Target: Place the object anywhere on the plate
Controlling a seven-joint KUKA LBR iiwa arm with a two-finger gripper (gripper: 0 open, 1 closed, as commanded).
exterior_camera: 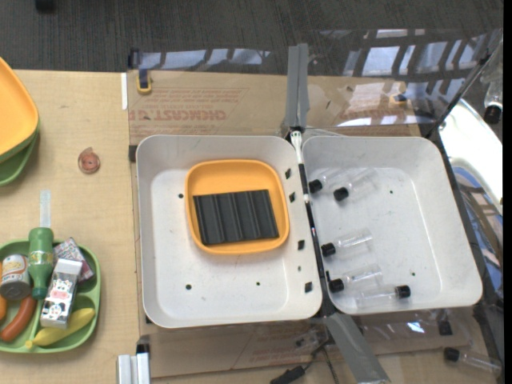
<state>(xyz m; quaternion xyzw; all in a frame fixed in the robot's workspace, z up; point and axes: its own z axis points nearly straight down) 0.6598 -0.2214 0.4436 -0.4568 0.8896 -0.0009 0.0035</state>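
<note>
Plate (198, 184): orange, rounded-square, sitting in the upper middle of the left bin (232, 298), clear of its walls, so you can reach it from any side.
Task object: most likely the dark ribbed slab (237, 217). It lies flat and centred on the plate, inside the rim with orange showing all round. By that reading, the placing looks done.
Right bin (432, 238): holds several clear vials with black caps (352, 187), lying on their sides and scattered apart. They may be spare pick items.
Claw: you cannot tell whether it is released or clenched. Nothing in this view shows anything held between fingers.
Table (88, 110): to the left it carries a green tray (84, 325) of toy food, including a green bottle (40, 258), kept well apart from the bins.
Hard to make out: the vial bodies are transparent against white, so count them by their caps. The slab's material is unclear.
Cut off: an orange dish (16, 118) and the green tray both run off the left edge.
</note>
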